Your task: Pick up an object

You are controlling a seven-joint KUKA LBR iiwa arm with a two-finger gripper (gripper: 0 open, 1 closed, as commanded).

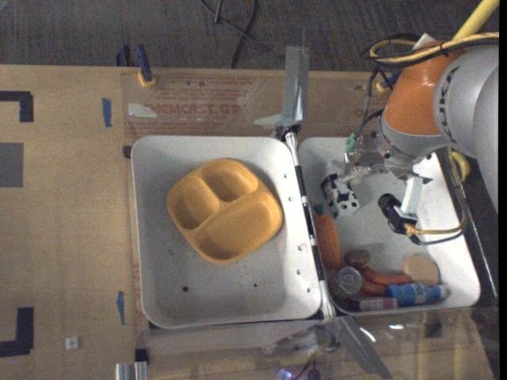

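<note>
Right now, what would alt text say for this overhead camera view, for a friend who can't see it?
A grey and orange robot arm reaches from the right, its gripper low over the right white bin, where a carrot, a blue bottle and other small items crowd the near edge. The left white bin holds a yellow divided plate.

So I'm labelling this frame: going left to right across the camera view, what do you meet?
Blue tape strip → yellow divided plate → orange carrot → gripper → tan round piece.
</note>
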